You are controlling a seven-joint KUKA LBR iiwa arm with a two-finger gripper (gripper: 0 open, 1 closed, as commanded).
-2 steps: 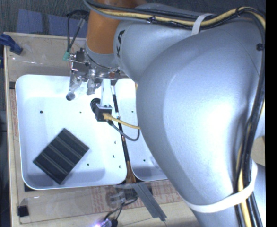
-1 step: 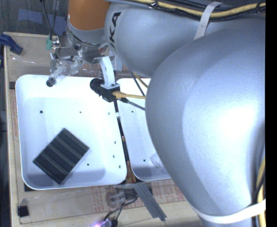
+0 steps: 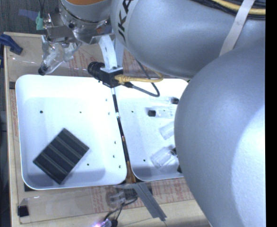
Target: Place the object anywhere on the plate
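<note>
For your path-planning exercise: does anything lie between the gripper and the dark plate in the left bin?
Nothing visible does. The gripper is above the left bin's far rim, the plate lies near its front left corner, and just white bin floor shows between them.

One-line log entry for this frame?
gripper: above left bin's far rim | dark ribbed rectangular plate: left white bin, near corner | clear objects: right bin

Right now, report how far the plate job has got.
Done: nothing visible. The dark ribbed plate lies bare in the left bin. In hand: the pincer hovers beyond that bin's far rim, with no object seen between its fingers. Left: grasp one of the clear objects in the right bin and place it on the plate.
</note>
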